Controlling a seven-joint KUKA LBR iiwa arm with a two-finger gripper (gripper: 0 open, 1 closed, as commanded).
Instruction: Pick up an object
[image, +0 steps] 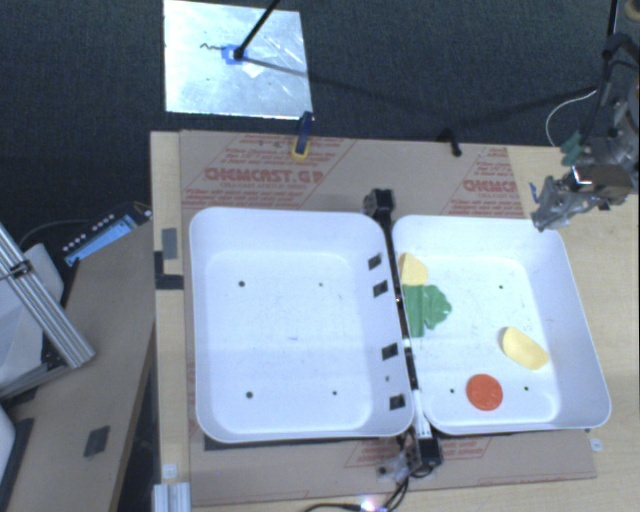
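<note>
The gripper (552, 208) hung at the far right, above the right bin's (570, 275) top corner, its arm cut off by the frame edge. Too small and blurred, whether it was spread or pressed together I could not tell; nothing showed in it. Down in that bin: a yellow piece (412, 269) against the divider, touching a green cloth-like shape (427, 307), a second yellow piece (523, 348), an orange disc (485, 392). The left bin (215, 330) sat alongside.
</note>
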